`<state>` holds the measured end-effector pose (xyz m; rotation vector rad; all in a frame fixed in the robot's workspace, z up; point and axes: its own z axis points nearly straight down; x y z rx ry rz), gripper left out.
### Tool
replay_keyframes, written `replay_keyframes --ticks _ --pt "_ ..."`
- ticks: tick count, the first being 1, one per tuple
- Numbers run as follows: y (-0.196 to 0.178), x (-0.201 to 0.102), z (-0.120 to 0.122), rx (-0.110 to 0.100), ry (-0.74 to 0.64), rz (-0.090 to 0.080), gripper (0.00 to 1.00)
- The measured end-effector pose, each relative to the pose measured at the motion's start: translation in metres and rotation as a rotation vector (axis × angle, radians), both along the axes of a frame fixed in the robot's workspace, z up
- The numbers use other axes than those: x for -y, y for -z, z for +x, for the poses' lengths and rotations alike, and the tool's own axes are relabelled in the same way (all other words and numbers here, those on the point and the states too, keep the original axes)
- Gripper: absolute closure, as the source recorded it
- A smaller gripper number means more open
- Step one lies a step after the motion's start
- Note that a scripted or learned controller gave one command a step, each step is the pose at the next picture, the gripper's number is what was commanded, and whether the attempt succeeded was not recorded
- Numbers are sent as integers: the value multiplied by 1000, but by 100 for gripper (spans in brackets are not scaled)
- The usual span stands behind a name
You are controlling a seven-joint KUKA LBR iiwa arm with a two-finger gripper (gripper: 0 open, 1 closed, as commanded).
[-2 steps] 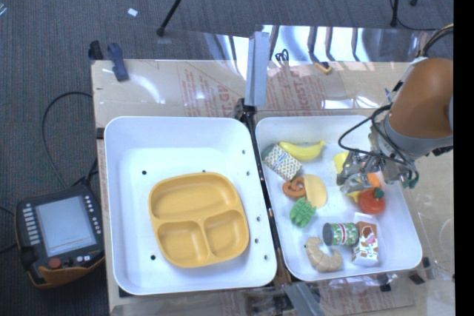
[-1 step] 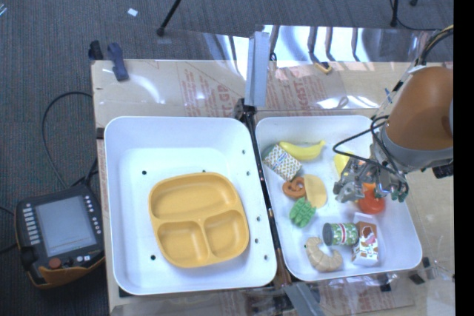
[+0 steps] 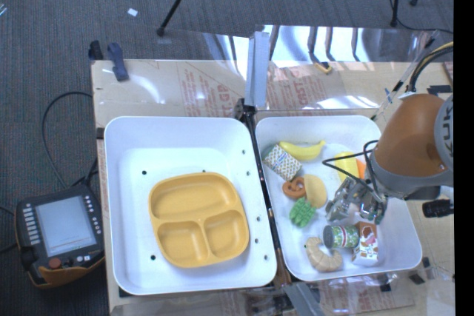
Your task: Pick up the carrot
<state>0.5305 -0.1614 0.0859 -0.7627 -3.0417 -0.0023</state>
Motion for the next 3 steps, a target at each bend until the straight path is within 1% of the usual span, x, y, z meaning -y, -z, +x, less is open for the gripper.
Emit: replay_keyframes --ticks 1,2,3 --pt "-3 34 106 8 -76 -2 100" --pt "-3 47 95 9 -496 1 100" --pt "-64 32 72 11 -306 -2 100"
